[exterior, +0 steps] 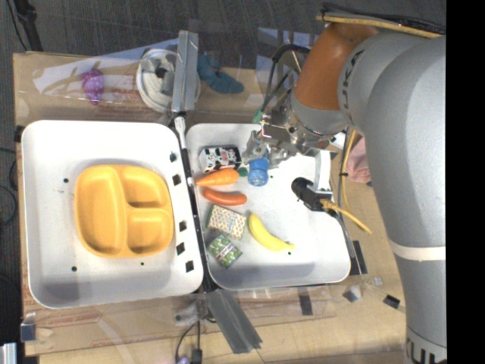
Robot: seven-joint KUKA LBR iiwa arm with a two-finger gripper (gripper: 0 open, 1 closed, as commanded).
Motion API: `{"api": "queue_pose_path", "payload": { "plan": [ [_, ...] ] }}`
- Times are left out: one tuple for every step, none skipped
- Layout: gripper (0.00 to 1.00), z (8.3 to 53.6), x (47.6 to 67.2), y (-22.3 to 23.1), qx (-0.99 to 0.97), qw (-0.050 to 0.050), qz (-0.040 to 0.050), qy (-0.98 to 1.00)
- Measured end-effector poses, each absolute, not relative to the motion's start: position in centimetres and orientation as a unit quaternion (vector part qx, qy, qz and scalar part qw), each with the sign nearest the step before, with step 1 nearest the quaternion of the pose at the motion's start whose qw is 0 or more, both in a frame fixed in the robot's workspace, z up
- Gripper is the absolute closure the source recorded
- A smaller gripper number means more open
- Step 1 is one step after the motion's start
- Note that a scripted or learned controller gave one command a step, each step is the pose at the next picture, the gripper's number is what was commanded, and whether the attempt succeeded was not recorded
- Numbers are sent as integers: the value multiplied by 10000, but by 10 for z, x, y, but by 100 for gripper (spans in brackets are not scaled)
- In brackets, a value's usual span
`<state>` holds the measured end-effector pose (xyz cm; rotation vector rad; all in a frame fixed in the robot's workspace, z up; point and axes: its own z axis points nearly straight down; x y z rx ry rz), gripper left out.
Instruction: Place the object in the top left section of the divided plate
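Overhead, the gripper (261, 149) hung over the far end of the right bin (326, 260), just above a small blue object (258, 174) that sat beside the carrot (217, 178), and I could not tell whether that piece was gripped. To do this step well, I judged, the arm should confirm a firm hold on one item before crossing. The yellow divided plate (125, 207) waited in the left bin (45, 279).

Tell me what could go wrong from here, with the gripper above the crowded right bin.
The gripper hangs near a blue cup, a carrot and a black-and-white box lying close together, so a grasp may catch or push the wrong one. The yellow divided plate sits across the bin wall, so a weakly held object could drop on the way.
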<state>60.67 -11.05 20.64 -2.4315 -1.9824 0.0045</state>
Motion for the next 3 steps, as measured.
{"api": "queue_pose_path", "payload": {
  "plan": [
    [100, 190, 633, -46, -7591, 16, 14, -6510],
    [100, 191, 594, 16, -7181, 22, 23, -6959],
    [0, 191, 594, 15, -7183, 20, 22, -6957]
  ]
}}
